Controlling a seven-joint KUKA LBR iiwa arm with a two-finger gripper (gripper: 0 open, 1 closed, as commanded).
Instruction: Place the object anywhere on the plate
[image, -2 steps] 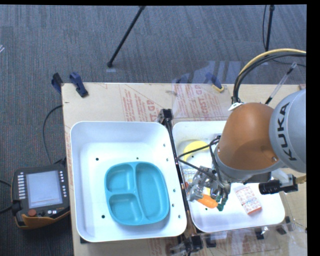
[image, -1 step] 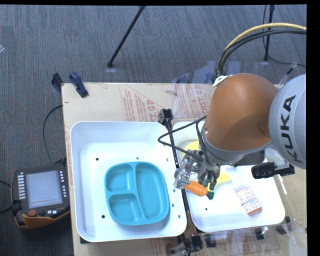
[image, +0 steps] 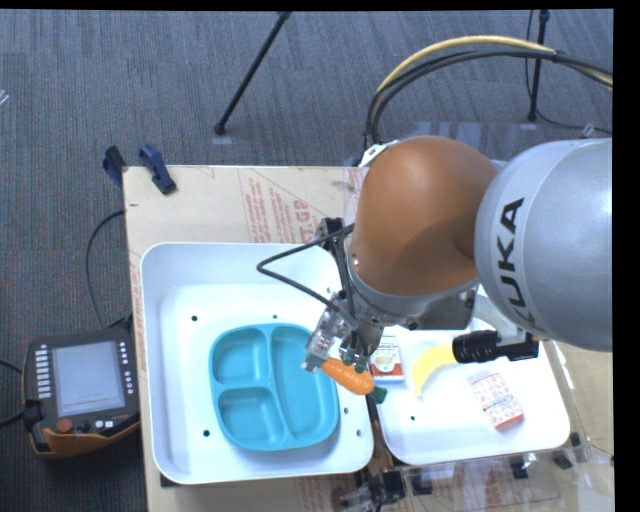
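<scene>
The arm (image: 470, 250) reaches in from the right, its orange band and grey casing covering much of the gap between the two bins. The hand (image: 343, 362) hangs below the wrist, just over the right edge of the plate (image: 270, 395).

A toy carrot (image: 349, 377), orange with a green tip, sits at the fingertips, lying roughly level with its green end pointing right. The hand appears clenched on the carrot, with the fingers on either side of its thicker end. The carrot is above the inner rim of the left bin (image: 170, 300), between the plate's right edge and the bin wall. Whether it touches the plate cannot be told.

The plate is blue, with three compartments, and lies flat in the left bin, toward its lower middle.

In the right bin (image: 470, 440) lie a banana (image: 432, 364), a small card with red print (image: 497, 399) near the right side, and a small packet (image: 387, 360) just beside the carrot's green end.

Both bins rest on the desk (image: 230, 205). A blue clamp (image: 155, 168) sits at its upper left corner. A pendant (image: 80, 388) with a screen lies on the carpet to the left.
</scene>
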